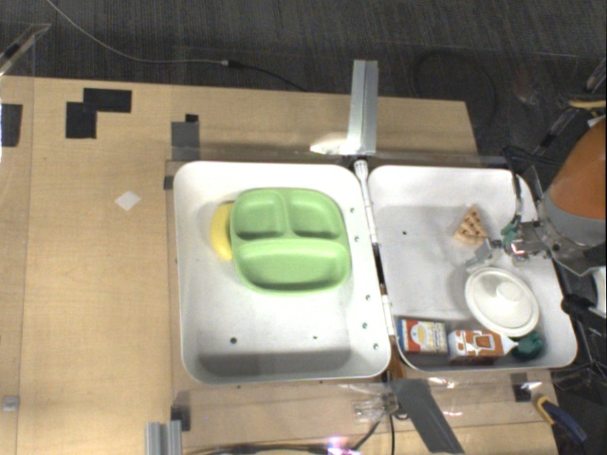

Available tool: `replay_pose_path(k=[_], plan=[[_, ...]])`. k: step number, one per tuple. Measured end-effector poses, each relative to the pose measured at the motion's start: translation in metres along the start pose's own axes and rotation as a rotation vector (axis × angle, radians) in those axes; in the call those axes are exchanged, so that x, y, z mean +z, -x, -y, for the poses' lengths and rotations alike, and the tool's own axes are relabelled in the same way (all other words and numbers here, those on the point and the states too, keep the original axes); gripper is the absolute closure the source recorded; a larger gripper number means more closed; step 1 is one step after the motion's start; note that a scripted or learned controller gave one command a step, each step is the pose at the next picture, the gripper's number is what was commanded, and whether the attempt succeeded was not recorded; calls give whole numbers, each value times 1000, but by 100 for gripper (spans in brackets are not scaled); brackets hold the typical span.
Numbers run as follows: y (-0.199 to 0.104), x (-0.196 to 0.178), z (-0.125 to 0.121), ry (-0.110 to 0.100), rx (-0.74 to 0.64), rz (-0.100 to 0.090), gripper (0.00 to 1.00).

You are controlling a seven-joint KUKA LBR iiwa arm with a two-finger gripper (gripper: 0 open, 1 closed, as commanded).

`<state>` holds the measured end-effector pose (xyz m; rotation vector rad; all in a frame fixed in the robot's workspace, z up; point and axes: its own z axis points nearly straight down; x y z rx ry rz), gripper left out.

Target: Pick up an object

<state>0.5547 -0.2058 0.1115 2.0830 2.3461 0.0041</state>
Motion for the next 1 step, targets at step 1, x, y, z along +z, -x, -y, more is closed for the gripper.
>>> replay_pose_path(k=[1], plan=[[-5, 25, -28, 3, -78, 1, 0]])
